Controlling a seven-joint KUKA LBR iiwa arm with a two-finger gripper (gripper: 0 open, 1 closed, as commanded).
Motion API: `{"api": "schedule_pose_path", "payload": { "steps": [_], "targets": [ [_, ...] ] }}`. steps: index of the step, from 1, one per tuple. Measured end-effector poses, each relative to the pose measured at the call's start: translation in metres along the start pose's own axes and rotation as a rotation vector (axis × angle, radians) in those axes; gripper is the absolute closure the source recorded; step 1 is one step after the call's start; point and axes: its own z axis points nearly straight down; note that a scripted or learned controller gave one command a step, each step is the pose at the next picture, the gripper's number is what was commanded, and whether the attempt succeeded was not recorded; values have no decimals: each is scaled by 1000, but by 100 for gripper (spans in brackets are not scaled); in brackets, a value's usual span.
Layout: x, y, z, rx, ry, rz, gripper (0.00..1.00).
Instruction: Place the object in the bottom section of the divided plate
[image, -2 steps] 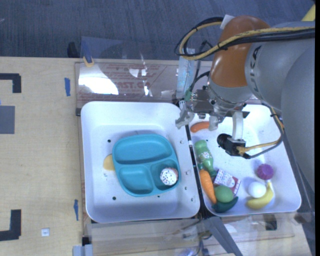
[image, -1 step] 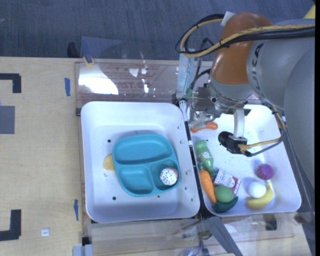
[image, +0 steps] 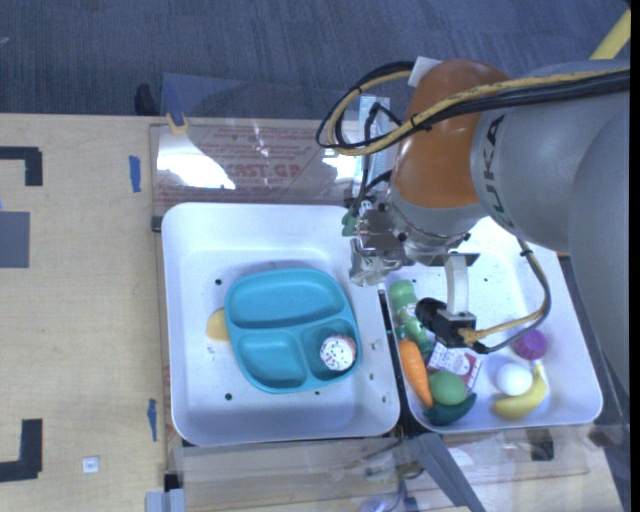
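Divided plate (image: 285, 325), blue with three sections, lies in the left white bin (image: 190, 300), tilted a little. A small white speckled ball (image: 338, 352) rests in the plate's section at about 4 o'clock from the plate's middle. A yellow piece (image: 216, 324) peeks out from under the plate's rim at 9 o'clock.

The arm (image: 520, 130) comes in from 2 o'clock, its orange band above the wrist. The gripper (image: 372, 262) hangs over the wall between the two bins, at about 1 o'clock from the plate; whether its fingers are spread or pressed together I cannot tell, and nothing is seen between them.

The right white bin (image: 580, 380) holds a cluster of toy foods: a carrot (image: 415, 369) along its left wall, a green round piece (image: 449, 391) at 5 o'clock from the carrot, a green bottle-like item (image: 403, 298) at 12 o'clock from the carrot, a white egg (image: 514, 379) touching a banana (image: 524, 396), and a purple piece (image: 531, 345) just at 12 o'clock from the egg.
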Motion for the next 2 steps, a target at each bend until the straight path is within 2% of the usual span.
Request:
{"api": "schedule_pose_path", "payload": {
  "steps": [1,2],
  "targets": [
    [0,1,-7,2,-1,0,100],
    [-38,22,7,-4,-1,92,100]
  ]
}}
